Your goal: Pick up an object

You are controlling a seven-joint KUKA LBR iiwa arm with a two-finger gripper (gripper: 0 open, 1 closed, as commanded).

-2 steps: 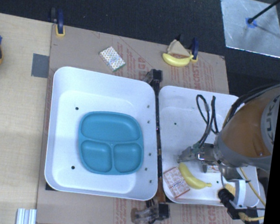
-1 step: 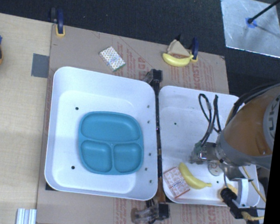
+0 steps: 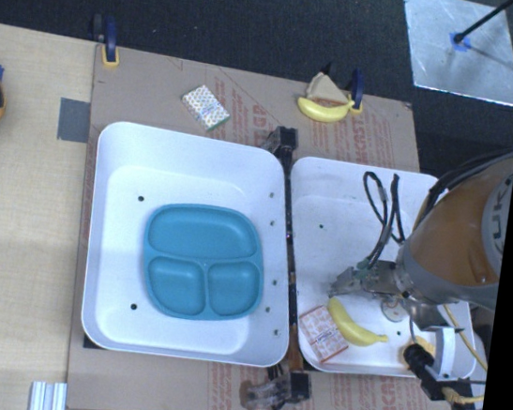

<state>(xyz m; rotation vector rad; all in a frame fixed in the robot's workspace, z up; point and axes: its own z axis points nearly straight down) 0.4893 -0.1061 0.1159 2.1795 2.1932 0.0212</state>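
The gripper (image 3: 352,281), its state impossible to tell, hangs over the right shallow white plastic bin (image 3: 334,191), just above the smooth curved yellow banana (image 3: 353,325) near its front edge. The approach looks under way; next it should descend and grasp. A flat printed paper packet (image 3: 322,332) lies beside it.

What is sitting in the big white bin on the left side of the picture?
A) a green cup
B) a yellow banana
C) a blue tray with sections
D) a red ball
C. The blue tray with three sections lies in the left bin, while a banana lies over in the right bin and another banana rests outside on the cardboard.
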